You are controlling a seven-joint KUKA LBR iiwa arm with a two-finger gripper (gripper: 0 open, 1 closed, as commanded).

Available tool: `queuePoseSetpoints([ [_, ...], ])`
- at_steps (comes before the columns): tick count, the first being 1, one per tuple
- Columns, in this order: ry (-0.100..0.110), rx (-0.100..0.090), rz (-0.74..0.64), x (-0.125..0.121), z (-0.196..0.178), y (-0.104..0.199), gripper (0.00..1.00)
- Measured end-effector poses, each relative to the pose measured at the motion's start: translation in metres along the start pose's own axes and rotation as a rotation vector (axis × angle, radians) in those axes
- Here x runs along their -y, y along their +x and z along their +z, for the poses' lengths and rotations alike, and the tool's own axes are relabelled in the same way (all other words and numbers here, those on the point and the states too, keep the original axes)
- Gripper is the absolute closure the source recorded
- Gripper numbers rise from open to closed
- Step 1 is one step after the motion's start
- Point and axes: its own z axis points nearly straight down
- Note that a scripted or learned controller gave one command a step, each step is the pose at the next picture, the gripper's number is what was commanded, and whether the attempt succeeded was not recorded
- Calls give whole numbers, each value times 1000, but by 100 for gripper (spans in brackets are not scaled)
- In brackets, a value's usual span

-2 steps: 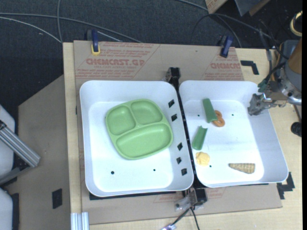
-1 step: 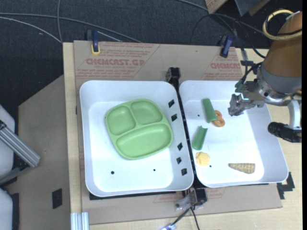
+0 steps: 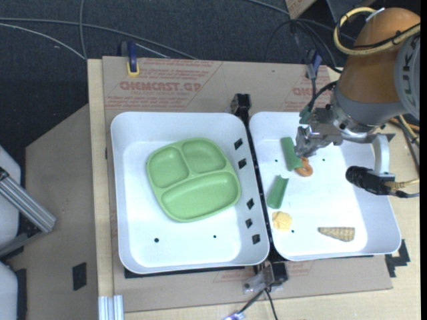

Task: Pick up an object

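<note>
The arm is reaching in from the right, its orange band sitting bright above the grey wrist, and the gripper is hanging low over the upper left part of the right bin. From where I am standing the fingers are pointing down into a small cluster of objects, and I cannot tell whether they are spread or pinched together; nothing is showing clearly between them. Right under the fingertips a green stick is lying tilted on the bin floor, and a small orange piece is sitting just beside its lower end, close to the gripper, though whether either is being touched is not clear. A second green piece is lying lower down near the bin's left wall, and a yellow lump is resting just below it. Well apart from these, toward the bin's lower right, a tan cone-shaped piece is lying on its side. A black cylinder-like part is sticking out over the right side of this bin. In the left bin a green divided plate with three compartments is lying flat, turned slightly askew. Both bins are sitting side by side on a brown board with red printing.
</note>
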Motion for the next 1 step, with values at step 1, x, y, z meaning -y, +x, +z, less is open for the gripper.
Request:
queuePoseSetpoints([
  [1,4,-1,0,6,4,57,100],
])
